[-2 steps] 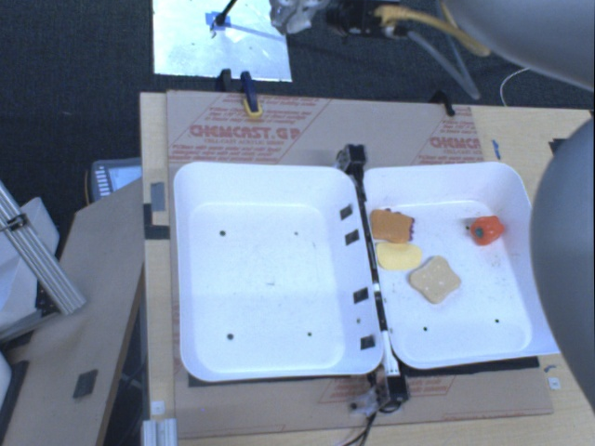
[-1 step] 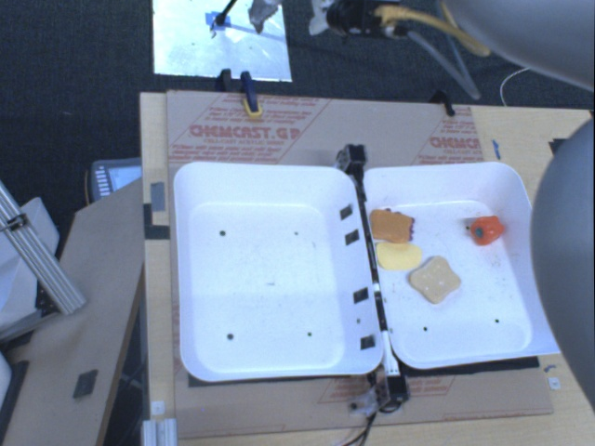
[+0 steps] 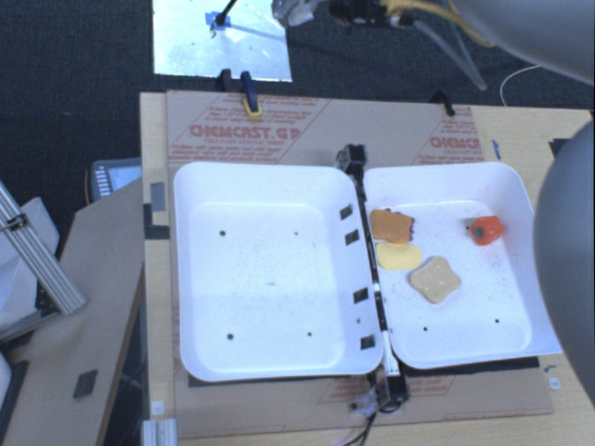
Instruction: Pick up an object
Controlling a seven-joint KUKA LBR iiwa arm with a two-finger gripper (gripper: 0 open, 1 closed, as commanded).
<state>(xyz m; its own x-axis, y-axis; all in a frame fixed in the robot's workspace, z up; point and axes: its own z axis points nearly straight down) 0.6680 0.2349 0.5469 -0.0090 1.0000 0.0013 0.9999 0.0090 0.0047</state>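
Right bin [image 3: 521,337] holds four items: orange-brown slab [image 3: 391,226], yellow disc [image 3: 399,256], tan toast-like piece [image 3: 435,280], red-orange piece [image 3: 484,230]. Arm [image 3: 521,12] sits high at top edge; jaws' state can't be told. Risk: slab, disc & toast lie touching or nearly so, near the bin divider, so a descent may nudge neighbours or clip the wall.

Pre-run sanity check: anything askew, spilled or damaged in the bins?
Nothing stands out. The right bin holds four items lying flat: an orange-brown piece, a yellow disc touching it, a tan piece, and an orange-red object apart. No spill or damage visible.
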